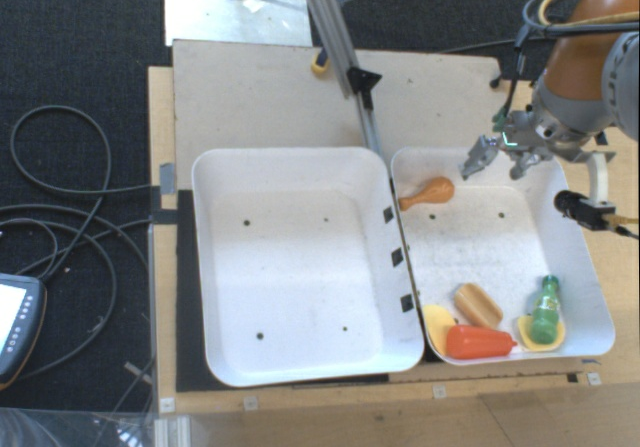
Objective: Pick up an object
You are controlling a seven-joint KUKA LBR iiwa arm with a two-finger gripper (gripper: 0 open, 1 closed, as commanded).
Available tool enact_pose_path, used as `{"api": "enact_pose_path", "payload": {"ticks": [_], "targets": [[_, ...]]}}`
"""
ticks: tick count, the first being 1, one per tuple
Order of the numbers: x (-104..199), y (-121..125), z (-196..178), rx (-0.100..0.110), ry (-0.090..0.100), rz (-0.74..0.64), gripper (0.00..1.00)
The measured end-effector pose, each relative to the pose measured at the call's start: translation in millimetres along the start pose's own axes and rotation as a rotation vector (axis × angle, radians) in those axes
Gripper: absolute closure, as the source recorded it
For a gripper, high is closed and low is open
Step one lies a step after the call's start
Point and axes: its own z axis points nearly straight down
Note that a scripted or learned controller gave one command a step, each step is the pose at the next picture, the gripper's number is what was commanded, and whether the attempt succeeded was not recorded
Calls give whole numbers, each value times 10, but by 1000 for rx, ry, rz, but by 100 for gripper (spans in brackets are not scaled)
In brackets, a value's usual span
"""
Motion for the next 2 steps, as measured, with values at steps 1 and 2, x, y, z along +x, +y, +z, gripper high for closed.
{"api": "enact_pose_path", "payload": {"ticks": [1, 2], "targets": [[1, 9, -26, -4, -2, -2, 0], [16, 4, 602, 1, -1, 0, 0]]}}
